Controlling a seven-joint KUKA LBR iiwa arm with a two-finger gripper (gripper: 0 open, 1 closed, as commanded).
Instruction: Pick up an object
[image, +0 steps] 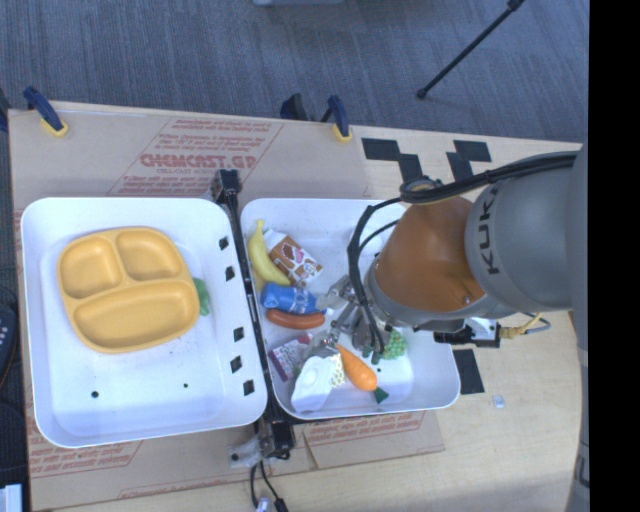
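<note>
My gripper (345, 322) reaches down into the right bin (320, 212), its metal parts showing just below the orange wrist band. Right by it lie a toy sausage (295, 320), a blue packet (288, 298) and an orange carrot (358, 370). A yellow banana (262, 256) and a brown-and-white snack packet (294, 260) sit farther up in the bin. A white carton (316, 385) and a small wrapper (290, 356) lie near the bin's front edge. A green item (396, 345) peeks out under the arm. The arm hides the bin's right part.
The left bin (120, 415) holds a yellow divided tray (128, 288) with a small green thing (204, 298) at its right edge. Black clips (228, 185) join the bins along the middle. Blue clamps (338, 115) hold the cardboard at the back.
</note>
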